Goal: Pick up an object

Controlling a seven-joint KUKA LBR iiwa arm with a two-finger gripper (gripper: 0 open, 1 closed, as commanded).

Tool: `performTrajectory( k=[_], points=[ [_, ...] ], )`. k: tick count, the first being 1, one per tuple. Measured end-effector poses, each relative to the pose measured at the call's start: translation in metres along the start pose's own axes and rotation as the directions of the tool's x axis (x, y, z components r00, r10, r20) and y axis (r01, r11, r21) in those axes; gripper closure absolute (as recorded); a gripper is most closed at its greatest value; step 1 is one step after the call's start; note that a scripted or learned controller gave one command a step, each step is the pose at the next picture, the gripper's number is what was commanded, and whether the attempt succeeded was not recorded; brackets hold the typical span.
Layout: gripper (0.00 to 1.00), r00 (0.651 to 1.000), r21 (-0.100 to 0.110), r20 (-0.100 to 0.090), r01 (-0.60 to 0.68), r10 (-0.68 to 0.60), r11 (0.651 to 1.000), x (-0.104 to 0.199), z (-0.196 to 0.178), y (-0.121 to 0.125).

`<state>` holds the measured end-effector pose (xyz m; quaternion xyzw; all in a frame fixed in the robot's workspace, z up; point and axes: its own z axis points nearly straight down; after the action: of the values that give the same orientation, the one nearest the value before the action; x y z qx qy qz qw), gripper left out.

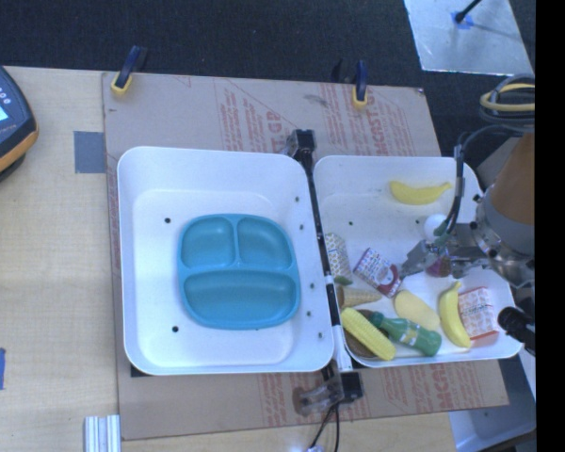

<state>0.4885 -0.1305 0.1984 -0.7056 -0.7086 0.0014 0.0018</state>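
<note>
Camera view shows our gripper (424, 255) at middle right, above the right bin (358, 172); its grasp we cannot tell. Nearby toy banana (452, 314) looks light, stiff, slippery; we take its middle.

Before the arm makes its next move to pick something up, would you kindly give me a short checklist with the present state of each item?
1. Gripper is over the right bin, where the objects lie: ok.
2. Something is held between its fingers: cannot tell; the tips are too small and blurred.
3. Objects lie near the gripper: ok; a red-and-white wrapper lies just beside it.
4. Objects are spread apart enough for a clean grasp: not ok; the corn cob, green bottle and banana crowd the near side.
5. An object lies alone: ok; the second banana lies alone at the far side.
6. Left bin holds a blue divided plate: ok.
</note>
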Motion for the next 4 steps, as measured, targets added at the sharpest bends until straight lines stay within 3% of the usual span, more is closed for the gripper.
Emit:
performTrajectory(
  k=[1, 2, 3, 4],
  points=[
    [0.0, 1.0, -0.003, 0.004, 0.0, 0.0, 1.0, -0.053, 0.058, 0.046],
    [0.0, 1.0, -0.005, 0.002, 0.004, -0.004, 1.0, -0.077, 0.108, 0.122],
    [0.0, 1.0, 0.004, 0.0, -0.001, 0.001, 1.0, -0.082, 0.106, 0.064],
    [1.0, 1.0, 0.0, 0.001, 0.002, -0.002, 1.0, -0.083, 0.095, 0.067]
  ],
)
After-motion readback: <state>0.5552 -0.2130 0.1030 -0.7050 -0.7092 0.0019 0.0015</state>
